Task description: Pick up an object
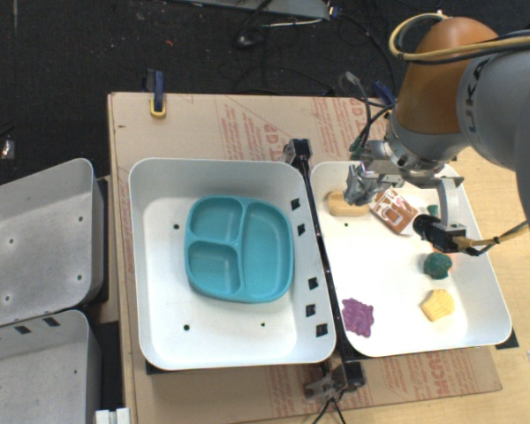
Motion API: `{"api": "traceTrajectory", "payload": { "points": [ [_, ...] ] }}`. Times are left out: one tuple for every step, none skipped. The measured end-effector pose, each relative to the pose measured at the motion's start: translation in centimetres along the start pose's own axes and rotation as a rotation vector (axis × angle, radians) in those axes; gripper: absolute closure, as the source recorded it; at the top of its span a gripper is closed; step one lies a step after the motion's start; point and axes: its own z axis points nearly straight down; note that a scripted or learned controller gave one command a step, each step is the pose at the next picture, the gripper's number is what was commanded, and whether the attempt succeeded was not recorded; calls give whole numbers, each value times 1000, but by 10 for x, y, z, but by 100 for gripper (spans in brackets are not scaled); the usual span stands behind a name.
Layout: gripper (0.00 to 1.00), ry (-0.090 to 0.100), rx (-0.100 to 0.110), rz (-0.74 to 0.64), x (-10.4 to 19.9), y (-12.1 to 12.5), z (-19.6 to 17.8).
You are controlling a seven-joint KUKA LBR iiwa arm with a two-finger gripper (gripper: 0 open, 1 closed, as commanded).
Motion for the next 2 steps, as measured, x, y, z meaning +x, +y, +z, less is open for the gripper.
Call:
{"api": "traceTrajectory", "payload": {
  "points": [
    [100,1,0,-2,60,8,2],
    [100,1,-1,-2,115,7,-15]
  ]
}}
